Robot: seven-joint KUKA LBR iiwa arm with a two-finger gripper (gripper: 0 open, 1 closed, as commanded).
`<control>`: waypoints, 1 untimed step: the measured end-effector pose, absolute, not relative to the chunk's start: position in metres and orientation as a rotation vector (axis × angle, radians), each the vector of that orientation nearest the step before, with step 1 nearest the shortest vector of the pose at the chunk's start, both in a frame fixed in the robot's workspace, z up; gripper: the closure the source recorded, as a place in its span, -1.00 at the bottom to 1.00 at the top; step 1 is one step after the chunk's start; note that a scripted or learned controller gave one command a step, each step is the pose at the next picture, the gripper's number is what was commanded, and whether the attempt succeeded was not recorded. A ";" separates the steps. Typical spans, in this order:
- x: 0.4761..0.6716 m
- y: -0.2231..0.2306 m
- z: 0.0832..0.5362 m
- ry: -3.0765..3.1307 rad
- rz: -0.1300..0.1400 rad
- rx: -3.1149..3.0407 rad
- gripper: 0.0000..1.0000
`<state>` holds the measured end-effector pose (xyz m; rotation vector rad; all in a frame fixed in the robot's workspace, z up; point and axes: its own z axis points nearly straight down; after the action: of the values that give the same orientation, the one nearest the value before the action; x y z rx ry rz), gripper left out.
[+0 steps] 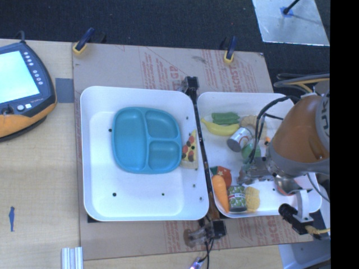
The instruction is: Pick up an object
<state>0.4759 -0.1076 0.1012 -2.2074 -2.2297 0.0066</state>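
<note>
The grey arm with its orange band reaches in from the right edge and hangs over the right bin on the tabletop. Its pincer sits low over the bin's lower middle; whether it is open or closed cannot be told.

Just left of the pincer, in the bin's lower left corner, lies a carrot, its long axis running from upper left to lower right. Beside it stands a small green-labelled pack next to a yellow corn piece. Higher in the bin a banana lies roughly level, curving upward at both ends, with a green vegetable above it and a silver can tilted to its right.

The left bin holds a blue divided plate.
</note>
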 end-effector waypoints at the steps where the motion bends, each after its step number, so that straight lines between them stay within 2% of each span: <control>1: 0.476 -0.108 0.101 -2.230 0.007 -2.208 -1.00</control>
<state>0.4759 -0.1076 0.1012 -2.2079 -2.2296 0.0067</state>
